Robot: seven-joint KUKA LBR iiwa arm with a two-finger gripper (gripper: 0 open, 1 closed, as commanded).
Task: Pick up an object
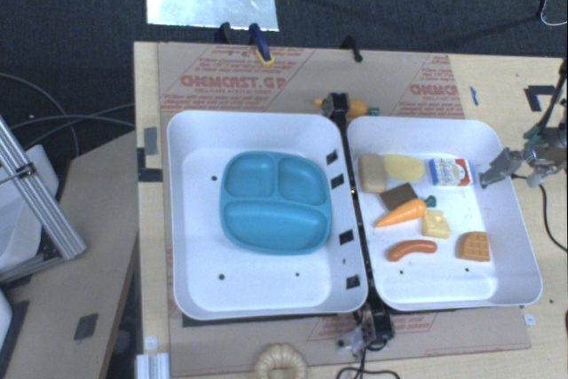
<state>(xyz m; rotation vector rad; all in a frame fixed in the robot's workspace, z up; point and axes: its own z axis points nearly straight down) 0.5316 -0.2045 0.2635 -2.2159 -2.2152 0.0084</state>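
The right bin [510, 217] holds several toy foods: a bread slice [372, 172], a pale yellow piece [404, 166], a small milk carton [448, 170], a brown block [398, 194], an orange carrot [401, 212], a cheese chunk [435, 224], a sausage [411, 250] and a waffle [474, 246]. My gripper [517, 175] hovers over the right bin's far right rim, just right of the milk carton. It is open and nothing sits between its fingers.
The left bin [200, 217] carries a blue divided plate [273, 201]. Black clips [345, 237] run along the wall between the bins. A small yellow toy [355, 108] lies behind the bins, and a beige ring [280, 362] lies in front of them.
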